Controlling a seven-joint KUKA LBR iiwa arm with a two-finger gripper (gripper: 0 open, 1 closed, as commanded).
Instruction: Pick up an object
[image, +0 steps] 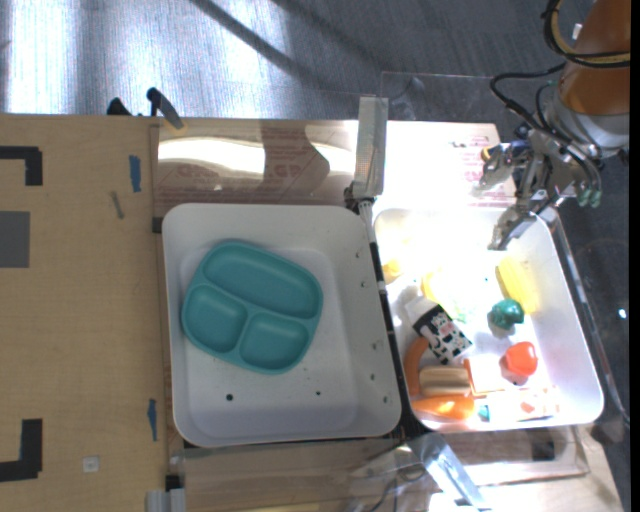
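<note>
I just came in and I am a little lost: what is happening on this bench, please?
A robot arm reaches in from the right, its claw over the far corner of the right bin. It holds nothing. Small toys lie there, among them a red one and a green one. A teal divided plate lies in the left bin.

cam pos: fixed above bench, looking down at a slant
covers: left bin (190, 330) & right bin (575, 330), both whole
dist: mid-range
</note>
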